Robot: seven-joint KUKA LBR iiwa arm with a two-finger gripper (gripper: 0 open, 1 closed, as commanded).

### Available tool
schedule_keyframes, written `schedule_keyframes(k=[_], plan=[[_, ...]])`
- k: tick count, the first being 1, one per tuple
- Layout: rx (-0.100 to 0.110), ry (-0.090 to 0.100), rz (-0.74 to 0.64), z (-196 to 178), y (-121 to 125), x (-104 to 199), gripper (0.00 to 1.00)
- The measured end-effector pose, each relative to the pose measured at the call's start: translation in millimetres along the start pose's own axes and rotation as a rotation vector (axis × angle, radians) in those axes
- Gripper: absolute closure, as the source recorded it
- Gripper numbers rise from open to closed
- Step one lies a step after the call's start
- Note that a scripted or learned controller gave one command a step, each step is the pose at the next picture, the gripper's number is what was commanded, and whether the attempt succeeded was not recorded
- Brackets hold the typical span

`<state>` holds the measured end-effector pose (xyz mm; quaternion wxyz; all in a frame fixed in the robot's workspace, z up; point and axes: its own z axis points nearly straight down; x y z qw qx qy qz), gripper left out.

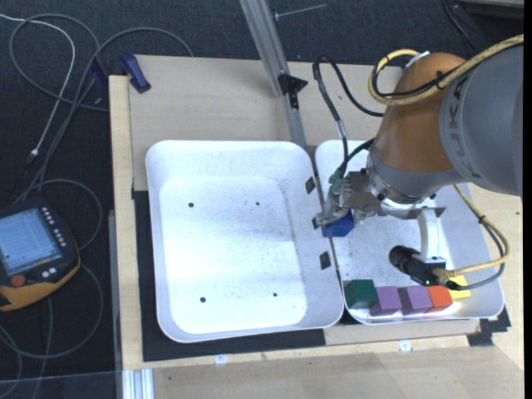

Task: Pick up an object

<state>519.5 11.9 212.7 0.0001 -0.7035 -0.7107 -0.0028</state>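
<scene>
My gripper point(335, 217) hangs over the left rim of the right bin point(475, 238), close to the divide between the two bins. A small blue block point(339, 228) sits between its fingertips and appears lifted off the bin floor. The fingers are shut on it. Along the right bin's near edge lies a row of blocks: green point(360, 292), purple point(387, 299), a second purple one point(416, 298), orange point(440, 298) and a yellow piece point(460, 285). The arm's orange band point(416, 115) covers the far part of this bin.
The left bin point(224, 146) lies beside the gripper, its floor bare white. A slanted metal pole point(264, 36) rises behind the bins. Black cables point(332, 98) loop near the wrist. A teach pendant point(29, 248) lies off the bench at the left.
</scene>
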Motion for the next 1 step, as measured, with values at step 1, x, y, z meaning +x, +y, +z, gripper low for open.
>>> schedule_keyframes(k=[1], plan=[[-0.004,0.000,-0.001,-70.3,7.5,73.2,1.00]])
